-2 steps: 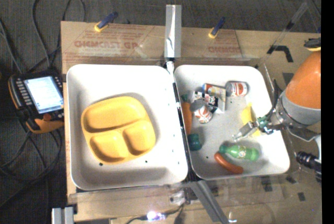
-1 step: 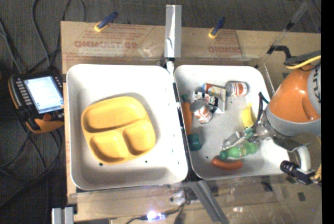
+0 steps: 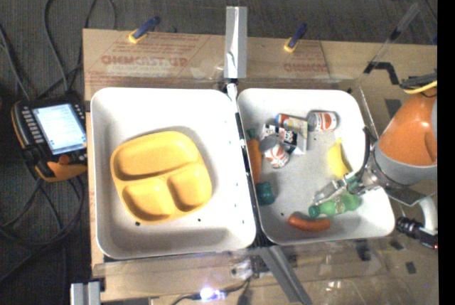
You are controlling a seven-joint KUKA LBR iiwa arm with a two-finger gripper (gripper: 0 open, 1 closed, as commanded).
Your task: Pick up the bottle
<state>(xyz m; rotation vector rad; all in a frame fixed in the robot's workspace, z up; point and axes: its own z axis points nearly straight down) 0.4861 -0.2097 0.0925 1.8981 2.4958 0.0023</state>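
Reaching into your right bin [image 3: 370,154], the gripper [image 3: 340,191] sat low against the green bottle [image 3: 334,207]; whether it held anything, you could not tell

Grey arm [image 3: 398,172] with a rounded orange band [image 3: 412,129] above its wrist.

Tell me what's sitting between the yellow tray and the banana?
From the camera view: past the yellow tray comes the bins' shared wall, then a carrot, a small crushed can, then the banana.
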